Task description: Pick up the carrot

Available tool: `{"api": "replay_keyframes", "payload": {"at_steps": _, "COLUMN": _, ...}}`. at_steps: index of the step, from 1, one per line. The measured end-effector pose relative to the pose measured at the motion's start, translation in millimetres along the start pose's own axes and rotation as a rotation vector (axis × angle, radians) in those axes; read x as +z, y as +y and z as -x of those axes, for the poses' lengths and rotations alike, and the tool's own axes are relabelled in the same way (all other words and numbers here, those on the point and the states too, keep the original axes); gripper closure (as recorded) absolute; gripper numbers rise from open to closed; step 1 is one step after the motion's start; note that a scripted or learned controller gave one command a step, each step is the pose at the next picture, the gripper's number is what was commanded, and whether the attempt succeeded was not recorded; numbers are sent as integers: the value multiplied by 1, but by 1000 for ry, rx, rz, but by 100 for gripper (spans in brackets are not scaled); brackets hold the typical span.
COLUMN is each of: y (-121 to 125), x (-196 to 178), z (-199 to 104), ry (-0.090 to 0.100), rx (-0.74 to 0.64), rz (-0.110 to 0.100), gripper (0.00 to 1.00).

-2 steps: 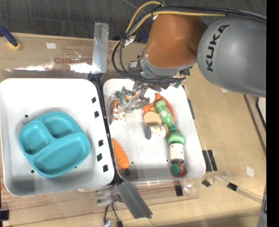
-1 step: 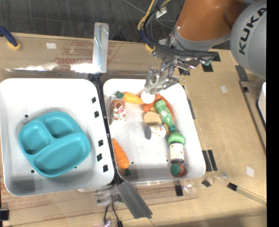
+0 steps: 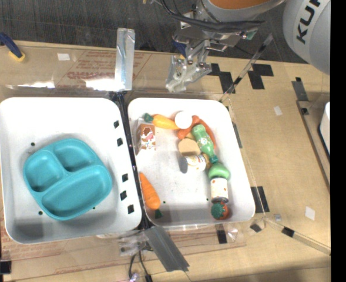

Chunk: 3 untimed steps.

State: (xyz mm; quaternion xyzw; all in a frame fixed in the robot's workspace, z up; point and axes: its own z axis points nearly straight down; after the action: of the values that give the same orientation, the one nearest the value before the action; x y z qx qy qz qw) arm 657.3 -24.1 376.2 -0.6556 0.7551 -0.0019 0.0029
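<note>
An orange carrot (image 3: 149, 191) lies against the left wall of the right bin (image 3: 237, 151), near its front corner. A second, smaller carrot with a green top (image 3: 161, 121) lies at the back of that bin. My gripper (image 3: 181, 78) hangs above the back rim of the right bin, well clear of both carrots. Its fingers point down with a small gap between them, and nothing is held there.
The right bin also holds a green bottle (image 3: 204, 138), a sauce bottle with a green cap (image 3: 219, 184), a small carton (image 3: 147, 137), a jar (image 3: 194, 162) and a white disc (image 3: 183, 120). A teal divided plate (image 3: 67, 177) lies in the left bin (image 3: 8, 128).
</note>
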Motion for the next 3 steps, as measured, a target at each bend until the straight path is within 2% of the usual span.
{"api": "replay_keyframes", "payload": {"at_steps": 1, "y": 51, "x": 92, "z": -19, "ry": -1, "rx": -328, "rz": 12, "gripper": 100}}
{"api": "replay_keyframes", "payload": {"at_steps": 2, "y": 164, "x": 111, "z": -35, "ry": -1, "rx": -610, "rz": 11, "gripper": 100}}
{"api": "replay_keyframes", "payload": {"at_steps": 3, "y": 136, "x": 43, "z": -4, "ry": 0, "rx": -455, "rz": 4, "gripper": 100}}
